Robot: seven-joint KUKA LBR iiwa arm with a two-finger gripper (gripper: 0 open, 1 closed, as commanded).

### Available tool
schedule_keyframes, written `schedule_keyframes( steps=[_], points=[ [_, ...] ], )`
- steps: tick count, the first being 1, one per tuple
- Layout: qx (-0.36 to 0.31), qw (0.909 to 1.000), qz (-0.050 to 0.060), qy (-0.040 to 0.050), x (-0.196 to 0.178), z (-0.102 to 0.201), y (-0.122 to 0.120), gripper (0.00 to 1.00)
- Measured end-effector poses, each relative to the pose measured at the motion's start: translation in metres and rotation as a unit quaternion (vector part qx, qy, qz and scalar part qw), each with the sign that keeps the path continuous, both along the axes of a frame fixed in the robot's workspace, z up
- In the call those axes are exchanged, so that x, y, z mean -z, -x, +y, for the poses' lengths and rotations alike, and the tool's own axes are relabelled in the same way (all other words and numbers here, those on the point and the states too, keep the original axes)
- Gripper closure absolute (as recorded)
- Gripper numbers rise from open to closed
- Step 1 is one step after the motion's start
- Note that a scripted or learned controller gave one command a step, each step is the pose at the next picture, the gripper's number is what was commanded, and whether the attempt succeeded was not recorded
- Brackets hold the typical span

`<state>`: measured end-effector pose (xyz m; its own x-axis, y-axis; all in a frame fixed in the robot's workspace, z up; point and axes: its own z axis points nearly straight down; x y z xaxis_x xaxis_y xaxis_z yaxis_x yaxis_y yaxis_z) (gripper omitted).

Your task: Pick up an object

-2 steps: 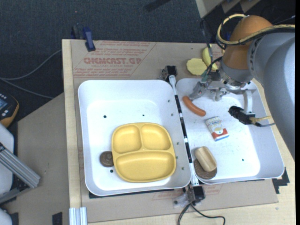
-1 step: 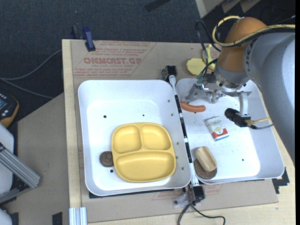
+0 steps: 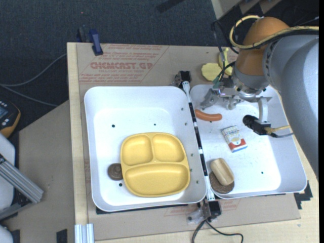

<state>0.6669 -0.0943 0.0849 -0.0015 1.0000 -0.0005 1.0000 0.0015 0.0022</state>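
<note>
Over the right bin [image 3: 283,178], near its far left corner, the gripper [image 3: 220,98] is hanging low, and I cannot tell from this slanted view how it is set, since the metal at the wrist is blurring together. Nothing is showing as held. Just beside it, toward the near side, a toy hot dog sausage [image 3: 208,116] is lying flat on the bin floor, close to the wall shared with the left bin [image 3: 96,135]. This is looking like the nearest candidate for the pick. It is probably light, hollow plastic, smooth and round, so it is likely rolling or squirting out if pinched near an end; taking it across its middle, on the narrow width, seems the safer hold.

Other choices are lying further toward the near side: a small red and white packet [image 3: 234,138] in mid-bin, flat and thin, so hard to get under, and a tan bread-like block [image 3: 221,171] resting on a brown disc [image 3: 223,185] at the near left corner, bulkier and easier to straddle. The left bin is holding a yellow divided plate [image 3: 154,163] with a small brown disc [image 3: 115,171] at its left edge.

The arm [image 3: 298,85] is reaching in from the right, its orange band [image 3: 255,47] above the wrist, with the wrist pointing steeply downward at the table.
</note>
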Motion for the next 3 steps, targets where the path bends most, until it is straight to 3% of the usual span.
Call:
schedule_keyframes(
  steps=[2, 3],
  points=[
    [0.001, 1.0, 0.0, 0.0005, 0.0, -0.013, 0.0, 0.0],
    [0.003, 1.0, 0.005, -0.0006, 0.001, -0.024, 0.105, 0.0]
  ],
)
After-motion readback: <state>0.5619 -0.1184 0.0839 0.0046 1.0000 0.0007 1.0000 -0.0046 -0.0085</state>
